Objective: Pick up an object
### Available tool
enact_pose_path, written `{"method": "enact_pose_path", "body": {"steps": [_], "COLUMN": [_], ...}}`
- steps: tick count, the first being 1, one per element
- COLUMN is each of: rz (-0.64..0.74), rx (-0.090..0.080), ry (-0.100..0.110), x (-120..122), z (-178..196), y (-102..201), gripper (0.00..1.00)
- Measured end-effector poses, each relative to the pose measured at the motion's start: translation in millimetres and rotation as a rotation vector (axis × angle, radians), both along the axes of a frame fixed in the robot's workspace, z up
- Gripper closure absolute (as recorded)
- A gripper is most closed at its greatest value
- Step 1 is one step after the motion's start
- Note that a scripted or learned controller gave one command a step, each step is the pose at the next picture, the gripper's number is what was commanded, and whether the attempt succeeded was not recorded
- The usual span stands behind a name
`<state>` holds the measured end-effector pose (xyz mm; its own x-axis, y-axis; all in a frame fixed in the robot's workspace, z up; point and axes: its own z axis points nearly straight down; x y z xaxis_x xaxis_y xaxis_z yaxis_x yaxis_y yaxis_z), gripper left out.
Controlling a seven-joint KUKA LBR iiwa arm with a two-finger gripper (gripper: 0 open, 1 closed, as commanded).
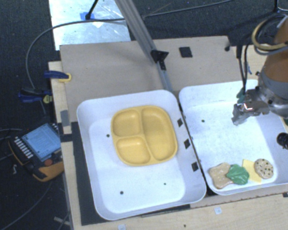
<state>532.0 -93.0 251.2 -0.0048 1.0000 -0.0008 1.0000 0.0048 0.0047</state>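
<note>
The arm [283, 63] comes in from the right edge, its orange band high above the right bin [225, 143], the grey wrist bent down and leftward so that the gripper [243, 111] hangs over the bin's upper right part, well above the food pieces. The arm's upper links run off the frame's edge, and dark cables loop across them. The gripper is small and blurred, with a reddish glint at its tip; whether it is open or closed I cannot tell, and nothing can be seen held in it or touching it. Along the right bin's near edge four small items lie in a row, touching or overlapping: a tan piece [219, 175] leftmost, a green leaf [238, 174] partly over it, a yellow slice [251, 169] mostly hidden behind the leaf, and a cookie [264, 168] at the right. Left of the right bin, the left bin [103, 184] holds a yellow divided plate [143, 135] in its far half.
</note>
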Motion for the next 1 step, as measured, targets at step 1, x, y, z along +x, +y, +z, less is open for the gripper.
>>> {"method": "enact_pose_path", "body": {"steps": [1], "rz": [0.005], "rx": [0.002], "ry": [0.001], "x": [11.8], "z": [0.5], "y": [47.0], "gripper": [1.00]}}
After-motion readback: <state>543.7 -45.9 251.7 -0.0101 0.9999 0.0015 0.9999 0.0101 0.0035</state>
